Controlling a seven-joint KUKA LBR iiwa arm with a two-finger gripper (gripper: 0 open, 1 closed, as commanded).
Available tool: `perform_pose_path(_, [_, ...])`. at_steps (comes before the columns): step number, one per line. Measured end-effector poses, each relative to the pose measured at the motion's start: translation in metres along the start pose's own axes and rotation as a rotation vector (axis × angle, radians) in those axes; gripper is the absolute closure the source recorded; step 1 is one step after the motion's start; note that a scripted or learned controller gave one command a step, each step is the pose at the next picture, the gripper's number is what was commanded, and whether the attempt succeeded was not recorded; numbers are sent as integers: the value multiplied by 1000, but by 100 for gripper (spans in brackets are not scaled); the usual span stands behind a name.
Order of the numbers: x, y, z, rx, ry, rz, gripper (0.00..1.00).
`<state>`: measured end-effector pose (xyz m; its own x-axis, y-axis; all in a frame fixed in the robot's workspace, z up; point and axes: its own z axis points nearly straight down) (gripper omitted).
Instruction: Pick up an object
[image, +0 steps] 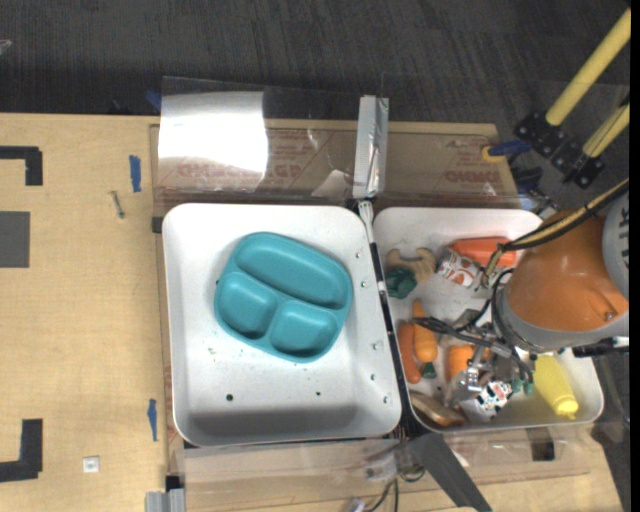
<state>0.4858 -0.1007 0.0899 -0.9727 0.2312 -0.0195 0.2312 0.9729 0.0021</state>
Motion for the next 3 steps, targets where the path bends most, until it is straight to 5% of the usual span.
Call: perform_pose_path(3, [2, 4, 0, 1, 2, 54, 0])
